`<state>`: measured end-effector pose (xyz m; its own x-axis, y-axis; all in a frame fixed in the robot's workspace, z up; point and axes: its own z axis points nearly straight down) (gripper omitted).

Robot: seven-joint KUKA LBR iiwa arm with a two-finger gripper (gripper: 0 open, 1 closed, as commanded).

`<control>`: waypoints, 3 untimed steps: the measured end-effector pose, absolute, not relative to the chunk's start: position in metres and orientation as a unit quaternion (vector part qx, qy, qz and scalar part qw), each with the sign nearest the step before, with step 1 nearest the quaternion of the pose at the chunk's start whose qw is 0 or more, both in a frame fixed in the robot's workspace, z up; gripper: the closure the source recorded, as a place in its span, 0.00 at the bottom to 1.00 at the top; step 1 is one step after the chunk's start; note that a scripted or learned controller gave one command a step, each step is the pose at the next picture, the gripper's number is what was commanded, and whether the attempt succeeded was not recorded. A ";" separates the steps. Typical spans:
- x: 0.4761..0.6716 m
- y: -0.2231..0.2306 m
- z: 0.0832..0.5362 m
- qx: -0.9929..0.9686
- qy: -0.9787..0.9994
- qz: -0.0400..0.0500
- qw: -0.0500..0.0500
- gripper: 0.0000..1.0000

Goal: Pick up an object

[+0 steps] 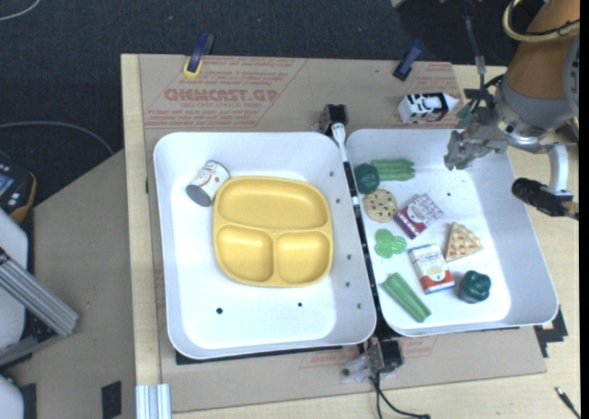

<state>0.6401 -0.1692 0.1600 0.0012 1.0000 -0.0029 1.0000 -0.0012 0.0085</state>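
hovering above right bin [525,251] far edge, gripper [457,156], finger state can't tell. pizza slice [462,243], cookie [379,205], green pepper [474,286] lying mid-bin to near right corner. yellow tray [273,230] filling left bin [179,251] centre.

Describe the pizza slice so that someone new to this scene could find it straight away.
Look in the right bin, the one full of small items. The pizza slice lies toward its right side, just above the dark green pepper. It is the one tan triangle there.
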 end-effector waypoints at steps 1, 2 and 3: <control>0.651 -0.167 0.216 0.707 0.708 0.002 0.004 1.00; 0.652 -0.167 0.226 0.707 0.707 0.001 0.002 1.00; 0.635 -0.116 0.216 0.706 0.708 -0.001 -0.002 1.00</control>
